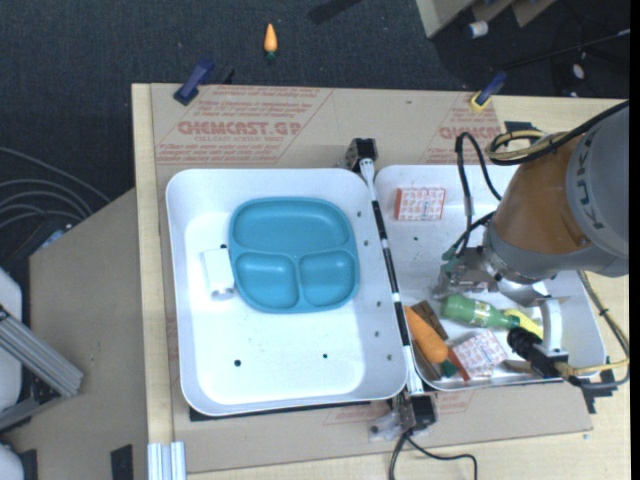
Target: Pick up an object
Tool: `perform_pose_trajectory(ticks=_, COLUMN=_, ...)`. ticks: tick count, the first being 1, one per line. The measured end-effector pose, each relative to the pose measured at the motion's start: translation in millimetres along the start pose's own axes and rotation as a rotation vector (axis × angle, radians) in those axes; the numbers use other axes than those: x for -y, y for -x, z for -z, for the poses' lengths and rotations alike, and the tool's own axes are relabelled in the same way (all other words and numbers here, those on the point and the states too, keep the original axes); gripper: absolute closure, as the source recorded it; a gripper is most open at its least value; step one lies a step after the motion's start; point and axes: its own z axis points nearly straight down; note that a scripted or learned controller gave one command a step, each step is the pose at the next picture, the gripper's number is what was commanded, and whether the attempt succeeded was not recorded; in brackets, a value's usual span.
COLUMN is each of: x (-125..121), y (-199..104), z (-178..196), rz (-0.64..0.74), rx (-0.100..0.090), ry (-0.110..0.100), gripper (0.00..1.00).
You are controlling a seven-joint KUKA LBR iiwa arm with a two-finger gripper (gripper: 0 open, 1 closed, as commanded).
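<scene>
A grey robot arm (pixel 600 198) reached in from the right side of the view, angled downward and to the left. An orange band (pixel 535 208) wrapped the arm just above the wrist. Black cables looped over the top of the orange section. Below the band, the grey wrist narrowed toward the hand (pixel 462 273), which pointed down and left; its tip was too cluttered to make out clearly.
</scene>
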Motion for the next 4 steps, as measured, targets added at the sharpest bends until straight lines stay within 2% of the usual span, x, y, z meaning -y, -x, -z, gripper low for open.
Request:
perform_pose_trajectory(ticks=1, x=40.2, y=-27.8, z=146.3, rz=0.001, rx=0.0, ry=-0.007, gripper=1.0)
perform_pose_trajectory(ticks=2, x=-47.5, y=-16.3, z=147.4, rz=0.001, rx=0.001, ry=-0.006, gripper=1.0)
perform_pose_trajectory(ticks=3, x=-110.0, y=-13.0, z=147.7, rz=0.002, rx=0.001, ry=-0.006, gripper=1.0)
perform_pose_trajectory(ticks=4, x=-109.9, y=-12.8, z=147.7, rz=0.001, rx=0.001, ry=-0.006, gripper=0.0)
